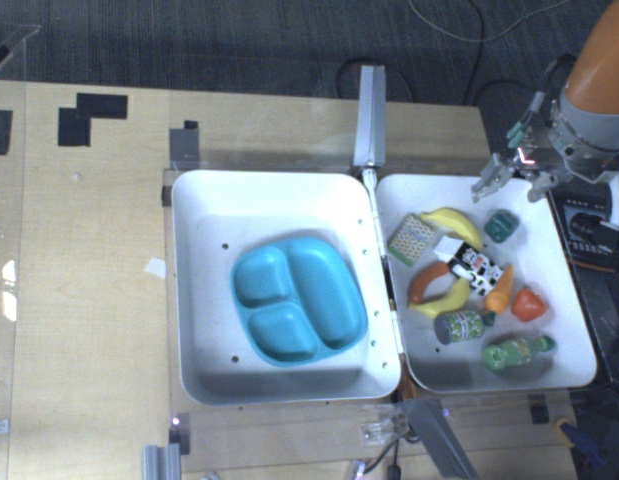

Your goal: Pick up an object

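The claw (516, 176) is hovering above the far edge of the right bin (579, 363), its two fingers (492, 179) spread apart with nothing between them, which suggests the arm is lining up for a descent and not carrying anything off. Just below the claw, on the side nearer the camera, a small dark green cup-like object (501, 226) is sitting alone on bare white floor, and that open space around it probably makes it the easiest candidate for a grasp. Further from the claw, toward the middle of the bin, the other objects are crowding together: a yellow banana (452, 222) is lying against a checkered packet (413, 236), a black-and-white piece (477, 266) is resting on an orange-and-yellow curved toy (435, 290), and a carrot (500, 288) is leaning beside them. Beyond these, a red-orange item (529, 304), a small can (462, 325) and a green bottle (515, 352) are lying on their sides; the labels are too blurred to read. Well away from the claw, the left bin (194, 268) is holding a blue divided tray (298, 299), apparently a drop-off place. Both bins are sitting on the desk (79, 268).
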You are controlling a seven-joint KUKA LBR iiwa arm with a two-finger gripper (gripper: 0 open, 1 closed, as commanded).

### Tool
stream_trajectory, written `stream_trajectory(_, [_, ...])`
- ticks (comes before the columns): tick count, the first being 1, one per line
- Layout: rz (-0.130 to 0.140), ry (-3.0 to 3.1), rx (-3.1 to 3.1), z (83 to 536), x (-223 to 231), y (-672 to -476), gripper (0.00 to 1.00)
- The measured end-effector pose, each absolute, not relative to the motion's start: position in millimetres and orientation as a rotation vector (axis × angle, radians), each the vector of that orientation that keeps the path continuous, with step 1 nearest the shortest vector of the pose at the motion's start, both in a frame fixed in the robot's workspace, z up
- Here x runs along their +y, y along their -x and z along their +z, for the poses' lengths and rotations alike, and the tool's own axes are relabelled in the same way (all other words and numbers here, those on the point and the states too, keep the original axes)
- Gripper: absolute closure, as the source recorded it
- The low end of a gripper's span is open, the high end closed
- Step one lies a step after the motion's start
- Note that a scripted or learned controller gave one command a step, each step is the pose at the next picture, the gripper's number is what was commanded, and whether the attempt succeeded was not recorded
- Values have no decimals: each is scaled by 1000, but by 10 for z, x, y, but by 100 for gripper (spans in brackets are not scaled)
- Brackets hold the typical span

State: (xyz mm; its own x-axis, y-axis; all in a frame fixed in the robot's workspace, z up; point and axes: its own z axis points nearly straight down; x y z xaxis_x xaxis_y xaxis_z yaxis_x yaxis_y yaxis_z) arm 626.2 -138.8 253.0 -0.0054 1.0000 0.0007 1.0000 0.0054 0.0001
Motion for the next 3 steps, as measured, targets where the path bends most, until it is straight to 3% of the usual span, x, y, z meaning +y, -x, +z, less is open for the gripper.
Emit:
stream_trajectory(1, [0, 2450, -1965, 2246, -1146, -6036, 0])
stream_trajectory(2, [0, 2469, -1939, 2428, -1004, -5897, 0])
stream_trajectory(3, [-1, 2228, -2214, 1408, -1236, -6463, 0])
